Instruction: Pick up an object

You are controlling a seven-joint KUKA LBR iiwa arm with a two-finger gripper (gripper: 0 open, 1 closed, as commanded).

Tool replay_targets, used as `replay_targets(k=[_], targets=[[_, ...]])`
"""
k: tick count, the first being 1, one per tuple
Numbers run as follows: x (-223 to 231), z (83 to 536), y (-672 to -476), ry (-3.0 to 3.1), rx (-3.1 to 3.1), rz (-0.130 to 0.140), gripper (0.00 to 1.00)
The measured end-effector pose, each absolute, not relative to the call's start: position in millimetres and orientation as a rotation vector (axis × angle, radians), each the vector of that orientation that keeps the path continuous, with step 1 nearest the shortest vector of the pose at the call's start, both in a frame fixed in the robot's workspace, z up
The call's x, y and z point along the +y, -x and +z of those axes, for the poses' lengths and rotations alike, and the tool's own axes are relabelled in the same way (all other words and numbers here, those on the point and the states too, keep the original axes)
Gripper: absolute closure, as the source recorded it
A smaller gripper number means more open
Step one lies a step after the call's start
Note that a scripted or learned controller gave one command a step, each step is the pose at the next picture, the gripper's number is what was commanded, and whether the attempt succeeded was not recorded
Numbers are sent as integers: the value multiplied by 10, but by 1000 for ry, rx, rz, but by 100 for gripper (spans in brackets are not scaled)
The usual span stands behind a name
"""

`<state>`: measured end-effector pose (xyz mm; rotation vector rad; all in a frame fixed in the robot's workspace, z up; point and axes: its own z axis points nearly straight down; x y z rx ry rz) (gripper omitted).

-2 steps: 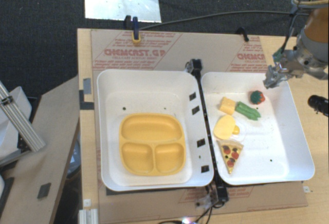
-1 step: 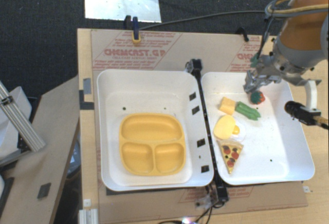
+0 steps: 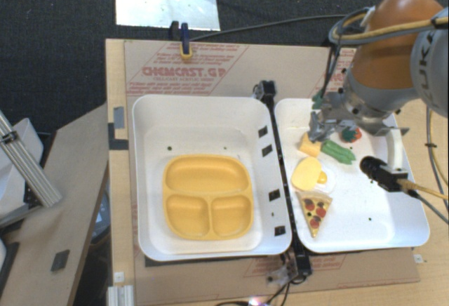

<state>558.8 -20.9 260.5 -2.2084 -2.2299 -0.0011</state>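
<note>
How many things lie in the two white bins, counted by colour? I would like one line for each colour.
Yellow: 3 (yellow plastic divided tray, small yellow wedge, round yellow disc on a white base)
Green: 1 (long green plastic piece)
Red: 1 (small red piece, partly hidden)
Tan with red spots: 1 (toy pizza slice)
Total: 6

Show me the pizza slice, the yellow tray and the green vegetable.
pizza slice (image 3: 316, 211): camera view, its topping face.
yellow tray (image 3: 207, 175): camera view, its large compartment.
green vegetable (image 3: 339, 152): camera view, its middle.
</note>
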Motion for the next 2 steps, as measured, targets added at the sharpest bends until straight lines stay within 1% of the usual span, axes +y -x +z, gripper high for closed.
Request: replay_targets(k=[1, 2], targets=[[201, 2420, -5413, 2211, -2229, -1, 100], [660, 2265, -5288, 2209, -2230, -1, 100]])
